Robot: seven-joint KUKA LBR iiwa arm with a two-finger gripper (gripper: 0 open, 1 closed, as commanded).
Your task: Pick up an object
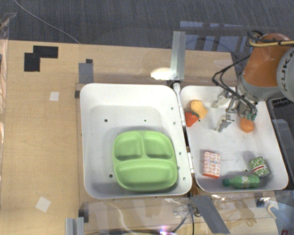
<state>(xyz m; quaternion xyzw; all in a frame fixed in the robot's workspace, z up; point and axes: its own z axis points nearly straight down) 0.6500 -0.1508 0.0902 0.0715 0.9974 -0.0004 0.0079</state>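
Nearest you, along the front edge of the right bin, a green bottle is lying on its side, with a small green-and-white can sitting just behind its right end. A little to the left of those, a red-and-white patterned box is lying flat on the bin floor. In the left bin, a green divided tray is taking up the front half, its three compartments facing up.

Going farther back in the right bin, you are looking at an orange ball-like item resting just right of the hand, near it but apart from it. The hand is hanging over the bin's middle with its fingers spread open and nothing between them (one finger is pointing down and left toward the bare floor). Left of it, by the divider between the bins, a yellow toy is leaning against a red one, the two touching.

Behind the bins, the wooden table is carrying black tape marks at its far left.
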